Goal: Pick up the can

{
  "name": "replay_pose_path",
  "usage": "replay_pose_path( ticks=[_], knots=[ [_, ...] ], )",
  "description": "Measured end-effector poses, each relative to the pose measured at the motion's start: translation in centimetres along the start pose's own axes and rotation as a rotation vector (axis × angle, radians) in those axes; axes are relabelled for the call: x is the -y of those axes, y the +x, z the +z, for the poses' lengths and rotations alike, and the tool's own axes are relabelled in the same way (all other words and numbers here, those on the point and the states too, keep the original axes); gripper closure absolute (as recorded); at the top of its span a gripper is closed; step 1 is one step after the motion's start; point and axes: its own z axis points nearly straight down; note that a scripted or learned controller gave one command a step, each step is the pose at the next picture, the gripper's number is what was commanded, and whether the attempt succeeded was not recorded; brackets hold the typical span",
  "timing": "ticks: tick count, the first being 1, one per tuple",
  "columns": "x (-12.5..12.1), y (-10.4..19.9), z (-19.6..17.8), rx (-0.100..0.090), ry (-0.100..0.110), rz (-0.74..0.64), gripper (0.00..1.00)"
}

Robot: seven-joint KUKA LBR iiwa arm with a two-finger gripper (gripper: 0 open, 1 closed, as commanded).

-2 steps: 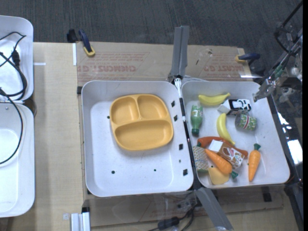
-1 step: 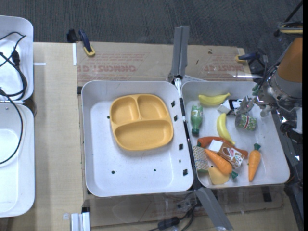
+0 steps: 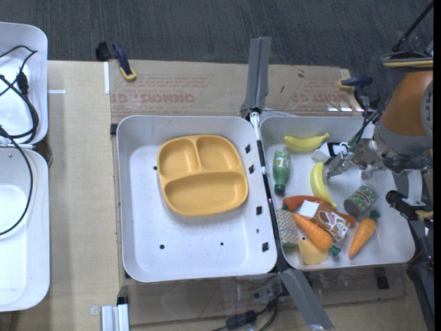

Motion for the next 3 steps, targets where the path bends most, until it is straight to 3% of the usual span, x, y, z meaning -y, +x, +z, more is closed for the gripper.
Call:
replay_pose_path(
  ticks=[1,2,3],
  knots=[
    [0.0,0.0,-1.0,0.001,-0.001,0.000,1.00],
    [0.0,0.0,-0.9,0.001,-0.001,0.000,0.00],
    [-5.1,-0.5,0.2,-0.020,0.081,0.279,0.00]
  ],
)
